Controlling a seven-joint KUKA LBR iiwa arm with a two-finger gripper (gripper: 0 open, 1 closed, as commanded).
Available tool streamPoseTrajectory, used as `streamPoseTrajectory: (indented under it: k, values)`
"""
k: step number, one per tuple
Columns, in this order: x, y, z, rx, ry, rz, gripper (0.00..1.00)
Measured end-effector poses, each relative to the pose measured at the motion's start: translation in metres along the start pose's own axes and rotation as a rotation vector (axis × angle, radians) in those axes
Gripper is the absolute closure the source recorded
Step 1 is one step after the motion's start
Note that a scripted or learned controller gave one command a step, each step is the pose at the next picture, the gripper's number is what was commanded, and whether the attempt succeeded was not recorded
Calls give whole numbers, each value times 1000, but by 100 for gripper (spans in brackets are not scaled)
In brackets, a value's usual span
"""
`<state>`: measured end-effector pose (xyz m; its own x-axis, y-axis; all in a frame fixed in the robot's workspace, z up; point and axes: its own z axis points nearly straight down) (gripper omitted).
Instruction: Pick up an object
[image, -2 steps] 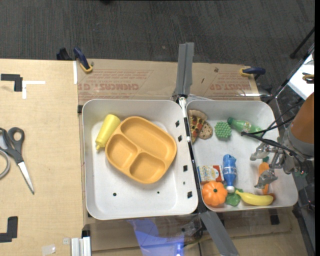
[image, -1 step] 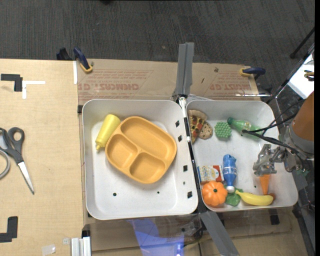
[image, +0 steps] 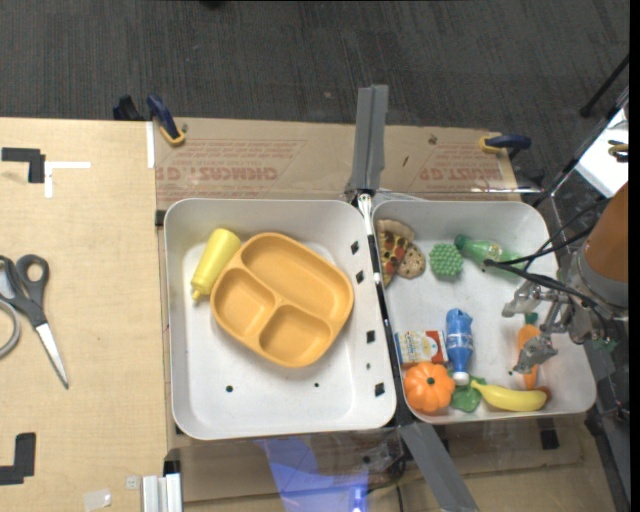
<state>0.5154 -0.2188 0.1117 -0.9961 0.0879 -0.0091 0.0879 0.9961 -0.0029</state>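
Now the tool (image: 537, 335) hangs over the carrot (image: 527, 350) at the right bin's (image: 500, 208) right side; whether it grips is unclear. Likely light, stiff and slick, so take it across the middle.

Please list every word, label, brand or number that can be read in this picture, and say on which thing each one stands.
"CHEMCAS, GE...": red print, seen upside down, on the flat brown cardboard sheet behind the left bin; the remaining letters are blurred.
Red print on the same cardboard, right of the grey post: too blurred to read.
Small red-and-white carton in the right bin: label too small to read.
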Motion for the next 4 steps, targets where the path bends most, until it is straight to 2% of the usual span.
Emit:
streamPoseTrajectory:
  k: [1, 2, 3, 4]
  values:
    - [-4, -2, 19, -2, 5, 37, 0]
    - [-6, -1, 8, 0, 1, 34, 100]
    - [-6, 0, 8, 0, 0, 33, 0]
    - [-8, 0, -2, 2, -4, 31, 100]
